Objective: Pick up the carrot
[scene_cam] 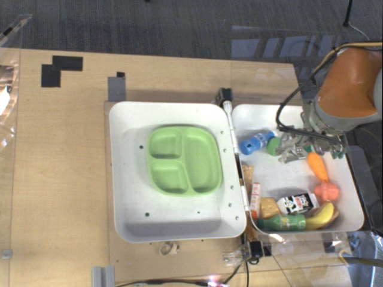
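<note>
Along the right bin's (356,215) near wall lie a green bottle (282,222) and a banana (320,216). Carrot (318,166) rests by the bin's right wall, uncaught, just beside the hand (299,151), whose opening cannot be judged; proximity suggests an approach for grasping.

arm (350,88): reaches in from the right, orange band uppermost, grey wrist below it | pincer (296,151): hangs low at the arm's left end, pointing down and leftward | cables: loop beside the wrist, above the pincer
</note>
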Available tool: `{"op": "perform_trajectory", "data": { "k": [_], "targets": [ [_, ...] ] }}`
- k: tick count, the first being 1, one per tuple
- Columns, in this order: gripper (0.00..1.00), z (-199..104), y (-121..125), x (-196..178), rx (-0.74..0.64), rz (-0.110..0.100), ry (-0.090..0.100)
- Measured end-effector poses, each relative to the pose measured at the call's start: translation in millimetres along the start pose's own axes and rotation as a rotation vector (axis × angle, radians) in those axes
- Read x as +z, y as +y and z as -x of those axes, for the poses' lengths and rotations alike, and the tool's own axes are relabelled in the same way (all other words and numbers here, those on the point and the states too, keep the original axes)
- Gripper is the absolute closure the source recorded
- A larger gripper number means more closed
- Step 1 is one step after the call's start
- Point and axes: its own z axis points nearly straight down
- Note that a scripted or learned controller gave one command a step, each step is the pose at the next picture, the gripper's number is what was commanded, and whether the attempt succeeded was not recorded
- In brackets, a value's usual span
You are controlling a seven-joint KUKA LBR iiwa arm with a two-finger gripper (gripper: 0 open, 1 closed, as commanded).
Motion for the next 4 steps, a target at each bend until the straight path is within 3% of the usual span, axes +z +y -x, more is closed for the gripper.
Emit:
{"op": "perform_trajectory", "data": {
  "k": [1, 2, 3, 4],
  "targets": [
    [0.00, -2, -3, 1, 0.004, -0.002, 0.003],
    [0.00, -13, -49, 57, -0.218, -0.003, 0.002],
    [0.00, -19, -75, 58, -0.367, -0.003, 0.004],
    [1.00, -14, -75, 43, -0.366, -0.009, -0.007]
  ]
}}
